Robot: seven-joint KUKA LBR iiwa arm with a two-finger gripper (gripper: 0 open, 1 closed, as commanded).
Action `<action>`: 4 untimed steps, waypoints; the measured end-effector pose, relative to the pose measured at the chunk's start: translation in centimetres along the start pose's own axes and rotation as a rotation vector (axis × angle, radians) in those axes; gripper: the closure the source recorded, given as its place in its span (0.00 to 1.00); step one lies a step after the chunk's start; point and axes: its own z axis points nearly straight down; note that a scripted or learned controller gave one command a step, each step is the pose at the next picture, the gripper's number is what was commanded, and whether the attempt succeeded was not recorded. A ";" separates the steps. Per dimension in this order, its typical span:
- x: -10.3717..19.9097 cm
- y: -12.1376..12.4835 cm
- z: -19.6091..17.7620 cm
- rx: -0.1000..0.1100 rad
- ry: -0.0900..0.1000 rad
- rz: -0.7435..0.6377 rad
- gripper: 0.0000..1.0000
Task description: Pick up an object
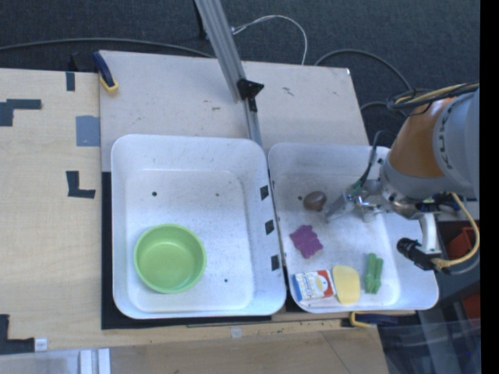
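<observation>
Starting at the left, we see the left bin (125, 209) holding a green bowl (170, 258) in its near-left corner; nothing else lies in it, and the arm is well apart from it. A grey pole (226, 41) slants down to the seam between the two bins.

Moving into the right bin (284, 162), we find the candidates for picking: a small brown object (315, 201) near the middle, a purple piece (306, 241) just below it, and along the near wall a red-and-white packet (313, 285), a yellow object (347, 284) touching it, and a green piece (374, 273) just beside that.

The gripper (343, 206) reaches in from the right, low over the bin floor, with the orange band (413, 142) of the arm behind it. We judge this to be the approach step: nothing sits between the jaws, so no grasp has been made. Whether the jaws are spread or pressed together we cannot tell; the metal parts blur into one shape.

The brown object lies just beside the tip of the jaws, to their left, apparently not touching. If that is the target, the next move calls for a short shift leftward to centre over it, then a descent and a closing.
</observation>
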 end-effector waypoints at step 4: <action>0.3 0.1 -16.5 -0.004 0.000 0.000 1.00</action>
